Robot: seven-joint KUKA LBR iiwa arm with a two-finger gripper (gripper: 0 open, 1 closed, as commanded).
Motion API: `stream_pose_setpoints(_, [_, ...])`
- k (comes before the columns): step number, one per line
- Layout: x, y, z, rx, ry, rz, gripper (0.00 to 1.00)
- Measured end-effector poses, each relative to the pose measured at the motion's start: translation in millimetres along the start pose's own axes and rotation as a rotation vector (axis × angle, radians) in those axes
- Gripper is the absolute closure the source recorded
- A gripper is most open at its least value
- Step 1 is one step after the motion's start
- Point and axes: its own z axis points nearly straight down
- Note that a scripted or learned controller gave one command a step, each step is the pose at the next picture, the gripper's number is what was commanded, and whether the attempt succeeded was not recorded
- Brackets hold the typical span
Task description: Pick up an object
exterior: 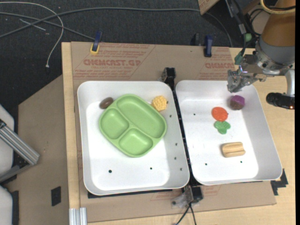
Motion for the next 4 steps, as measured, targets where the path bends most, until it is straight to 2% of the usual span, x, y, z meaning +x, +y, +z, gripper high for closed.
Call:
stream_pose_setpoints(1, [0.3, 2.1, -8.2, -0.014, -0.002, -0.002, 0.00])
stream_pose_setpoints(2, [3.7, 1.4, 34.2, -0.009, -0.001, -0.002, 0.00])
stream_pose_setpoints(4, [6.9, 7.0, 158.9, -0.007, 0.000, -0.002, 0.00])
